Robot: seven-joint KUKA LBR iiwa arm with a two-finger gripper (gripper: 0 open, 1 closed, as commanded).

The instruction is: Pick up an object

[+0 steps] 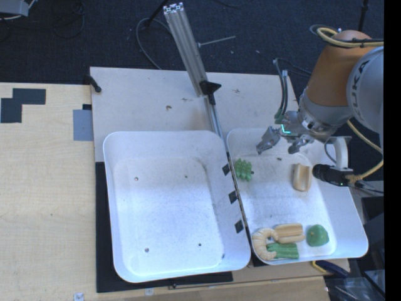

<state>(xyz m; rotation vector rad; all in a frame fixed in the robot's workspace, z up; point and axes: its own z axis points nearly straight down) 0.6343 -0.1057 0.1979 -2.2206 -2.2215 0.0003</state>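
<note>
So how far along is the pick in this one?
Nothing is picked yet. The pincer hangs open over the back of the right bin, with nothing between its fingers. All items lie in that bin: the green leafy piece by the divider, the tan block, and a front cluster with the green ball and tan roll. Descending, closing on one item and lifting all remain.

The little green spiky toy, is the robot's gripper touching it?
Apart. The camera view shows the gripper up near the bin's far edge, with bare white floor between it and the green spiky toy.
</note>
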